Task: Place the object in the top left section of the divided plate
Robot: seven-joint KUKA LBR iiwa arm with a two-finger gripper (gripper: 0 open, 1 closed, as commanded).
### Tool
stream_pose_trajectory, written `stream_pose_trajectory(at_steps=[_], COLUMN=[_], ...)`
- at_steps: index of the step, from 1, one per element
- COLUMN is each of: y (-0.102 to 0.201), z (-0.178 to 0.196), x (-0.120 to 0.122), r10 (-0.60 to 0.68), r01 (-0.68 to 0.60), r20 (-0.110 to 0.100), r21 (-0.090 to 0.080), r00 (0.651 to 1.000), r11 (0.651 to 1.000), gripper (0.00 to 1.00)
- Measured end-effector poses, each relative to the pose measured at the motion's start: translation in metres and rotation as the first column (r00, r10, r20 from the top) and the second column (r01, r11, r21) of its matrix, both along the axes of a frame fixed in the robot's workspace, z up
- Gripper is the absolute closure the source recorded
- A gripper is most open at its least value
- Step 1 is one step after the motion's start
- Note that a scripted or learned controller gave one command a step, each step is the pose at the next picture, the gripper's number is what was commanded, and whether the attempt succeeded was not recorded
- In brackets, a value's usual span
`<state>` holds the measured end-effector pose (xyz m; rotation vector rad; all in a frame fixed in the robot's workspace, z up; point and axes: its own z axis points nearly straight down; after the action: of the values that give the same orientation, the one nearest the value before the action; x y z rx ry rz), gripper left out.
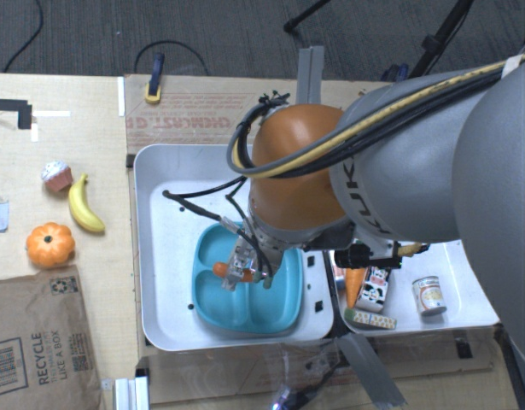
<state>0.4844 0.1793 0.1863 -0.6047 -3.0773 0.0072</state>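
Note:
A light blue divided plate lies in the left white bin, toward its front. My gripper hangs low over the plate's upper part, under the orange wrist band. A small orange object shows at the gripper's left side, over the plate's upper left section. Whether it is held or resting on the plate is not visible. The arm hides the plate's upper right part and the bin's right wall.
The right bin holds a carrot, a cow-patterned carton, a small can and a flat pale item. On the bench to the left lie a banana, a small pumpkin, a cupcake and a paper bag.

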Motion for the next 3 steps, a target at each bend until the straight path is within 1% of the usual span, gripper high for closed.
stream_pose_trajectory(at_steps=[1, 2, 3], y=[-0.119, -0.147, -0.09], z=[0.096, 0.002, 0.053], x=[-0.005, 0.001, 0.016], r10=[0.239, 0.148, 0.189], r01=[-0.239, -0.148, -0.189], r20=[0.004, 0.001, 0.003], r21=[0.003, 0.004, 0.003], r00=[0.971, 0.989, 0.982], r11=[0.971, 0.989, 0.982], gripper=[1.0, 1.0, 1.0])
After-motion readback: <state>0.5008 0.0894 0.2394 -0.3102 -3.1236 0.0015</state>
